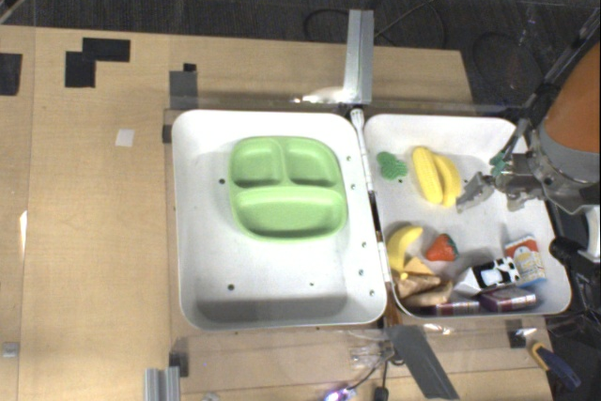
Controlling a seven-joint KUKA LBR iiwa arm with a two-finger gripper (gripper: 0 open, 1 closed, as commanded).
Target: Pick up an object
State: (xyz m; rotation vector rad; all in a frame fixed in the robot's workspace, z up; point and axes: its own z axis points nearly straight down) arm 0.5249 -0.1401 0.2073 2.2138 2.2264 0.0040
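Bananas [437, 176]: smooth, curved, yellow; pincer [476, 190] beside.

My arm [575, 122]: it came in grey, with a broad, rounded orange band above the wrist. Wrist block: grey metal, boxy, with small dark fittings and a spot of green on its upper side. My gripper [474, 191]: grey metal, slim, ending in a pale narrow tip; its finer parts were too small to make out. Cables: thin dark lines ran along the arm's upper side toward the wrist. Markings, screws: none that I could read at that size.
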